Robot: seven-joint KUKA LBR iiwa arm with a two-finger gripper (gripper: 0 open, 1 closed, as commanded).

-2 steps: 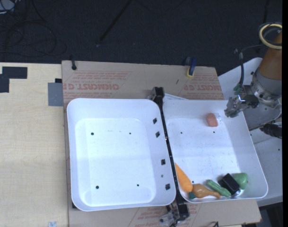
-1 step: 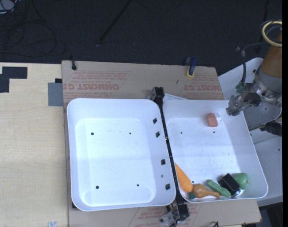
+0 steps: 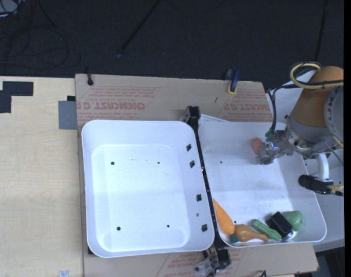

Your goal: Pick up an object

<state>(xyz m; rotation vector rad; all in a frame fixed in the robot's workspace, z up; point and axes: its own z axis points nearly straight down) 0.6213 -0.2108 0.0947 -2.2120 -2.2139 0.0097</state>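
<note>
My gripper point(image 3: 267, 156) hangs low over the upper right part of the right bin point(image 3: 250, 183). A small pinkish object point(image 3: 256, 146) lies just to its left, touching or nearly touching it; I cannot tell which. Along the bin's near edge lies a cluster: an orange carrot-like piece point(image 3: 222, 215), a tan-orange piece point(image 3: 245, 232), a long green piece point(image 3: 265, 229), a black block point(image 3: 279, 224) and a rounded green object point(image 3: 293, 218). The grey arm with its orange band point(image 3: 316, 97) reaches in from the right.
The left bin point(image 3: 142, 186) stands beside the right one, joined by a black divider with clips point(image 3: 199, 172). Both rest on cardboard point(image 3: 163, 97). A blue clamp point(image 3: 232, 81) sits at the cardboard's far edge. Cables loop near the arm.
</note>
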